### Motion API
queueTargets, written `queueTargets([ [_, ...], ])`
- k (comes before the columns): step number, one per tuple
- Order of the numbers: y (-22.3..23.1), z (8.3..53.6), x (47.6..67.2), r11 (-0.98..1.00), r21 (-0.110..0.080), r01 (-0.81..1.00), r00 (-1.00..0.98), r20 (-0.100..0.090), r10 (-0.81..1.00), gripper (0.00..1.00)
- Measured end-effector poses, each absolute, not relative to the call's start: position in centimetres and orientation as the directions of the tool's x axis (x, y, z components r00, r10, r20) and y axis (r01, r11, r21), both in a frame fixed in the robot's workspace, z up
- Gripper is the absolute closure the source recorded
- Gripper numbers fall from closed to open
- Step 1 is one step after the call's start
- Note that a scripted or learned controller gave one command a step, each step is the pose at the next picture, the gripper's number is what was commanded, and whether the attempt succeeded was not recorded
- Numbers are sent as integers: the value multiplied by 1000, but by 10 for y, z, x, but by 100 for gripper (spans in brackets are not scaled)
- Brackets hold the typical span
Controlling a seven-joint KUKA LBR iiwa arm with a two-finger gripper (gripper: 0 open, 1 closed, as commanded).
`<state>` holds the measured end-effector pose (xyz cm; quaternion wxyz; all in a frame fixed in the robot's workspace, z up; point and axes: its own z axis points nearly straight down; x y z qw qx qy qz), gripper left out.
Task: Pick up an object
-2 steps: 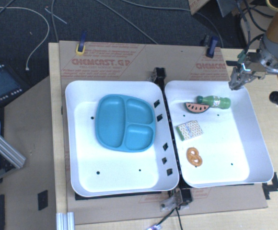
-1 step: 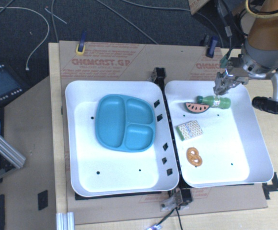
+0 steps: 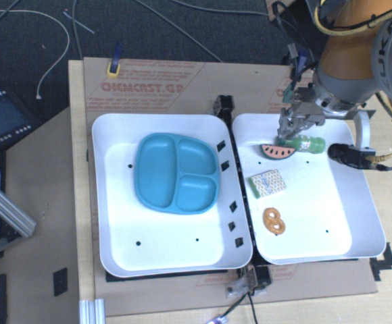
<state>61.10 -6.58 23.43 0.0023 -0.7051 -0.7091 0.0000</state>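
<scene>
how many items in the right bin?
4: watermelon slice at the far side, green object beside it under the gripper, patterned packet mid-bin, pretzel nearest. The arm may hide more.

The arm [image 3: 358, 39] is cut off by the right edge, and it hides part of the green object [image 3: 311, 144].

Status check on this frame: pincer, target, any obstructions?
Pincer low in right bin, over green object beside watermelon slice; finger state unreadable. Nothing visibly held. Patterned packet and pretzel nearby, apart.
</scene>
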Motion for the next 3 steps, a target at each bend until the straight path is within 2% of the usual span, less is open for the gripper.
queueTargets([
  [1, -10, 224, 594, 6, -4, 1000, -6, 4, 1000, 100],
  [3, 83, 214, 540, 6, -5, 1000, -6, 3, 1000, 100],
])
